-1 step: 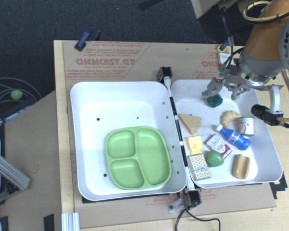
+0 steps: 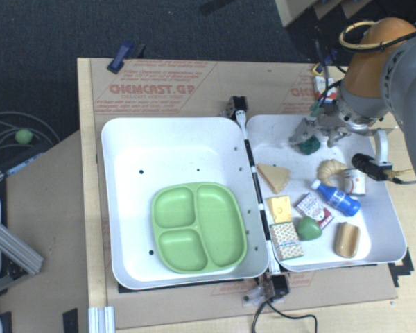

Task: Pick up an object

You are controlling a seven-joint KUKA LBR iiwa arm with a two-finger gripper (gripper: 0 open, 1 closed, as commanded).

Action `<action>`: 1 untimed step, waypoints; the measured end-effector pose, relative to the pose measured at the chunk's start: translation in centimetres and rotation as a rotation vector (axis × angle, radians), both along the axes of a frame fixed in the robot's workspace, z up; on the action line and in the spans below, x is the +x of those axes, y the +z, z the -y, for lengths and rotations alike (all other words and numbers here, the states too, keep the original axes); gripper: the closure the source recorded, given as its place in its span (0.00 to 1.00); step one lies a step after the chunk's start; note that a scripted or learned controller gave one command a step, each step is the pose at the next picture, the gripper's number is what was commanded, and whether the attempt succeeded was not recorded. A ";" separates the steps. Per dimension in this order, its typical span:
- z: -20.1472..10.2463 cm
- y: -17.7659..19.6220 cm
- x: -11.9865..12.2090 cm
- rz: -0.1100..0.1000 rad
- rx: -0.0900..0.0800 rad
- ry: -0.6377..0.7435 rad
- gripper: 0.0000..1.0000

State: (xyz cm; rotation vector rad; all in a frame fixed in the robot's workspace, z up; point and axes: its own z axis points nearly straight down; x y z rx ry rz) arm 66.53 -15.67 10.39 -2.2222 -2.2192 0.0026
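The arm enters from the right, and its gripper [image 2: 317, 134] sits low over the far part of the right bin [image 2: 395, 236]. The jaws stand apart, one finger on each side of a small dark green object [image 2: 308, 144]. This object lies between the fingers, but whether they press on it or whether it rests on the bin floor cannot be told.

The remaining items lie nearer the front of the right bin:
- a tan wedge [image 2: 274, 177] near the bins' shared wall;
- a yellow block [image 2: 280, 209] with a patterned box [image 2: 286, 240] just in front of it;
- a green ball [image 2: 308, 228];
- a red and white packet [image 2: 314, 207];
- a blue bottle [image 2: 337, 198];
- a brown roll [image 2: 347, 240].

The left bin [image 2: 125, 151] holds a green divided plate [image 2: 198, 226]. Both bins rest on the counter [image 2: 166, 89].
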 end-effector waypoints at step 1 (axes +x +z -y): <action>0.0 1.3 0.2 0.007 -0.002 0.001 1.00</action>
